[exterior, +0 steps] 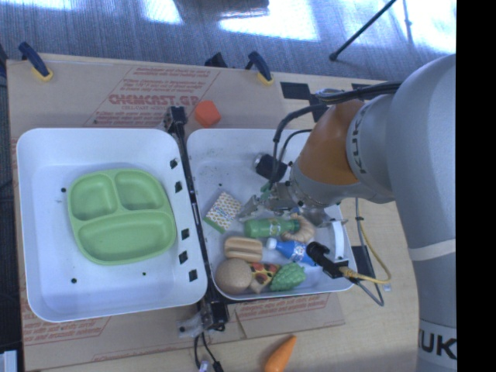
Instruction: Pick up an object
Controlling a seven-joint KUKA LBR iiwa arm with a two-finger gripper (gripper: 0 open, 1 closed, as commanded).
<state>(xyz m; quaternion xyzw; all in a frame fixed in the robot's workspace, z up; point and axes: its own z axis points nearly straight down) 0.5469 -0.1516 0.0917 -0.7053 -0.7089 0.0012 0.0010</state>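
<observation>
Red print on the brown cardboard sheet [116,99] covering the surface reads "CHEMCAST", with more letters after it and smaller lines around it too blurred to read; it lies well to the left of the tool [267,200] and above it. White letters "KU" stand on the arm's grey base [438,339], below and right of the tool.

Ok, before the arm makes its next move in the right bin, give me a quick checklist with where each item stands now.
1. Gripper over the right bin: ok.
2. Target under it: green bottle lies closest; ok.
3. Something between the fingers: cannot tell.
4. Room around the bottle: not ok; hot dog bun, blue item and checkered packet crowd it.
5. Left bin holds a green divided plate, out of the way: ok.
</observation>
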